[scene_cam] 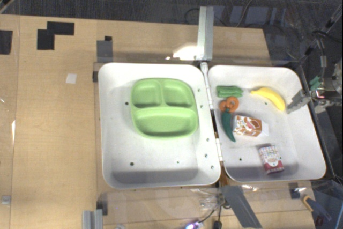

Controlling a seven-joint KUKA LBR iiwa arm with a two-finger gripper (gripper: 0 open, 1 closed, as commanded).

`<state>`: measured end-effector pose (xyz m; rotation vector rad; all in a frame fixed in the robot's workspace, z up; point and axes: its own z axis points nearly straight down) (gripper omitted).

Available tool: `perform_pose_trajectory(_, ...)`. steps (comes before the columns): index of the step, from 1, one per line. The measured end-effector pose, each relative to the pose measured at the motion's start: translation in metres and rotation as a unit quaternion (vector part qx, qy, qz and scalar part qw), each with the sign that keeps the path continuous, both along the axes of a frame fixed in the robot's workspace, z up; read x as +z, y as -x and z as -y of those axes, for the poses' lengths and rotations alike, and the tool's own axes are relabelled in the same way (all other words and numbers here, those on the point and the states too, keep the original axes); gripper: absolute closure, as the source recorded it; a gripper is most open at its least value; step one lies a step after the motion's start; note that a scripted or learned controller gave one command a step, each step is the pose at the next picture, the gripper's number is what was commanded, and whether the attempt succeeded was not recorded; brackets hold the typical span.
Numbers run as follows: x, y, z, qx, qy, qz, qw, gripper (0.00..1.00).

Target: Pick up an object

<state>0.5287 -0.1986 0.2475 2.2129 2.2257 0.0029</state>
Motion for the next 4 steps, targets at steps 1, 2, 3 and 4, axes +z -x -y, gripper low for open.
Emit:
perform_pose_trajectory(1, -0.083, -0.077, -0.01, -0.003, 0.0, 0.0, 1.0, 0.0)
perform_pose_trajectory(2, -0.159, -0.107, 0.007, 0.021, 0.0014, 0.003, 0.9998, 0.0)
perform_pose_trajectory(3, -0.145, -0.11, 0.005, 0.025, 0.0018, 0.006, 0.9997, 1.0)
perform_pose_trajectory(4, -0.062, -0.111, -0.08, 0.053, -0.0002, 0.002, 0.9986, 1.0)
